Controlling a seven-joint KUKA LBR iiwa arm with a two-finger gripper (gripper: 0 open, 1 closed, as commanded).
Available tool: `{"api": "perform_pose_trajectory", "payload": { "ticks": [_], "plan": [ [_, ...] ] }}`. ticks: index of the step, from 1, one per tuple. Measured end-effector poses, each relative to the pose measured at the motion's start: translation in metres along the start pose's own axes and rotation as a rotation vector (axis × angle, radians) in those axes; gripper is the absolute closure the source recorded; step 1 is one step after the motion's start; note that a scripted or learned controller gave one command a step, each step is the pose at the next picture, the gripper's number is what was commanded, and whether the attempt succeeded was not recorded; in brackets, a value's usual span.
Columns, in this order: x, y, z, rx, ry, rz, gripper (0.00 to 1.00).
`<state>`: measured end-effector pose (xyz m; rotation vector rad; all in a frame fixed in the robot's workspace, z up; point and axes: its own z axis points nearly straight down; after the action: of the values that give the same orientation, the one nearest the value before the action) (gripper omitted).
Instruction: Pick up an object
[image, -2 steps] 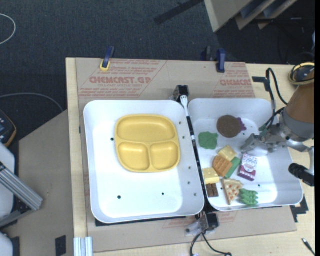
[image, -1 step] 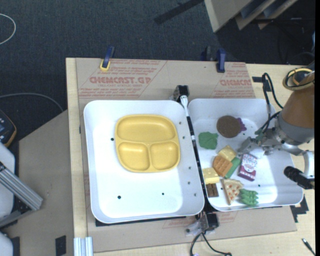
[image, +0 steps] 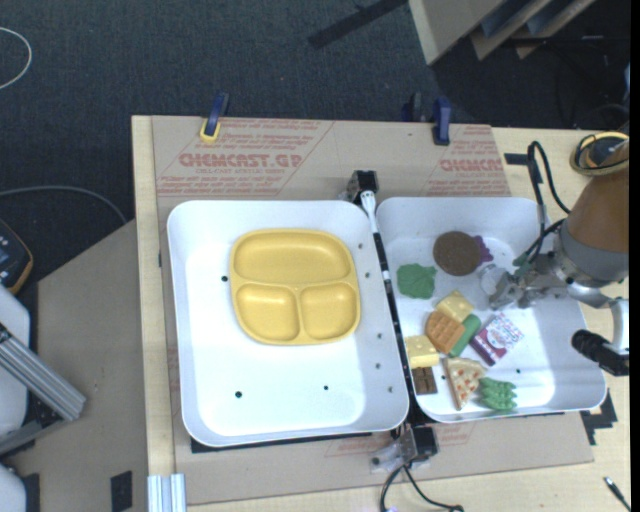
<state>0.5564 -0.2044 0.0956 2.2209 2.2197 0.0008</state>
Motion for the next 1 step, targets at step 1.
{"api": "perform_pose_trajectory", "payload": {
  "ticks": [1],
  "plan": [
    [-0.0009, 0.0047, -0.0639, -0.006, -0.003, -0.001, 1.0]
  ]
}}
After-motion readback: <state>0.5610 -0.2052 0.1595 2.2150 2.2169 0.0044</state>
